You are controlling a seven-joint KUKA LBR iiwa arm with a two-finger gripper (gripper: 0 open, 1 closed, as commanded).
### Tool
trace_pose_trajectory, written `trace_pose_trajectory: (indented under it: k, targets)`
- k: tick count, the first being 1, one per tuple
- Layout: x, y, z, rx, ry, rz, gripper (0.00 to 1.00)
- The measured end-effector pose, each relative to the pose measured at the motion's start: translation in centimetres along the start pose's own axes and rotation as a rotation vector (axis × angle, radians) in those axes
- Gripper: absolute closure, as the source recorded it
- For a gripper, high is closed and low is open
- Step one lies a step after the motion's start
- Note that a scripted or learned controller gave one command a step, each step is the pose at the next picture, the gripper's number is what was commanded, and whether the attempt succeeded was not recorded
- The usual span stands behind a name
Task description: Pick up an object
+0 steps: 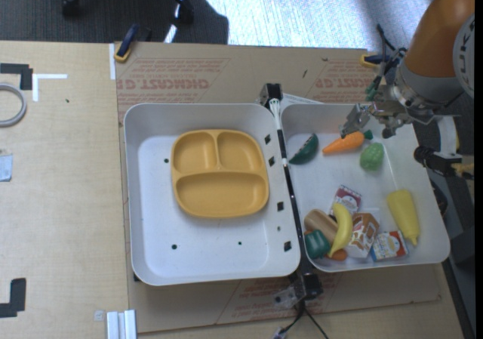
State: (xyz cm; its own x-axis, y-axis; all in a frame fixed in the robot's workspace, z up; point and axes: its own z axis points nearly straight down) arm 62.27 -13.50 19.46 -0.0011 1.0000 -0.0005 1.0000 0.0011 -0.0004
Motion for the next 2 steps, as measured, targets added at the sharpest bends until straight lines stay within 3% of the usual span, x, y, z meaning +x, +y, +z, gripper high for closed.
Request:
trace_pose_trajectory:
  k: [1,2]
  targets:
    - [1.8,0.0,10.2,0.000,0.000,-0.092,0.00]
    - [3.7,-6.9,10.2,-0.001,0.000,-0.264,0.00]
